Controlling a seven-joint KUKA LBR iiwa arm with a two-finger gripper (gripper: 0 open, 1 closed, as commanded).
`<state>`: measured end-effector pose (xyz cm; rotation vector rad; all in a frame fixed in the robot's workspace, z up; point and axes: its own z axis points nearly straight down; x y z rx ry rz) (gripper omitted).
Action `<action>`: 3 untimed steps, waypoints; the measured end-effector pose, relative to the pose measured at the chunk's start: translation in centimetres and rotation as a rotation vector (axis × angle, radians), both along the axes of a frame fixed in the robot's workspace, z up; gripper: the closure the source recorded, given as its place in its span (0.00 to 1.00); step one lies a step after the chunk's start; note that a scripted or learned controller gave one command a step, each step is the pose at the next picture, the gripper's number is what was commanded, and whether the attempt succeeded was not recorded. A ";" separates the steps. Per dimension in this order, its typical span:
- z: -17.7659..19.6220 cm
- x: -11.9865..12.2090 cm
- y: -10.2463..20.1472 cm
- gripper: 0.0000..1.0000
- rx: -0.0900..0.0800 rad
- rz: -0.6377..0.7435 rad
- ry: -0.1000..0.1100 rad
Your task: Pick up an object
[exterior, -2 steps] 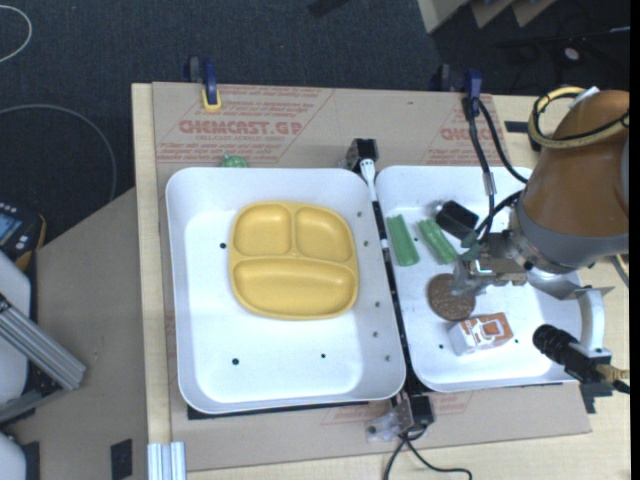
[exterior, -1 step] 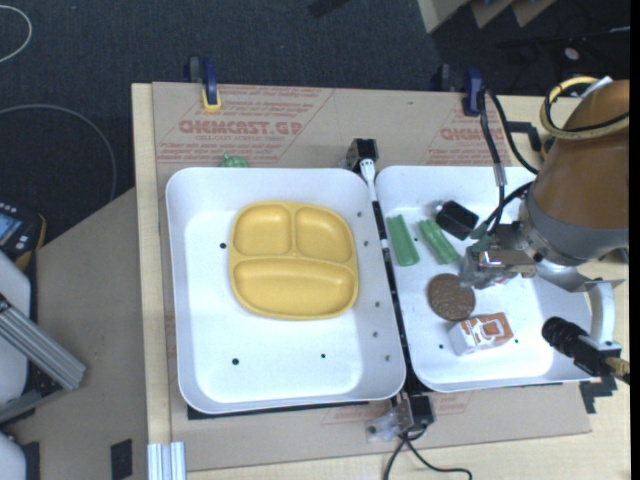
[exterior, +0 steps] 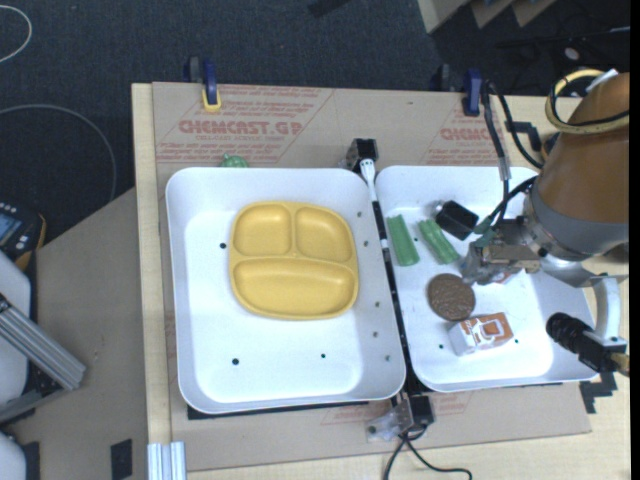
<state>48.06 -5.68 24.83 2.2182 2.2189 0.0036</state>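
The two shallow white plastic bins sit side by side on the bench; the left bin carries a yellow three-compartment plastic tray, lying flat toward its upper middle. My grey arm with its orange band comes in from the right and hangs over the right bin, with my pincer low above the bin's middle. I cannot tell whether my fingers are apart or together, and I see nothing between them. Just beside my pincer, toward the lower left, lies a round brown disc. Below that disc, almost touching it, is a small orange and white packet. Two green rectangular bars lie in the upper left part of the right bin: one near the bin's left wall, the other close to my pincer. A small black block rests just above the second bar.
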 end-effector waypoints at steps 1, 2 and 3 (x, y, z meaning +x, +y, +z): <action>0.7 -0.1 5.2 1.00 0.003 0.006 0.002; 10.9 0.1 13.6 1.00 0.006 0.012 -0.008; 20.7 0.0 15.6 1.00 0.005 0.004 -0.009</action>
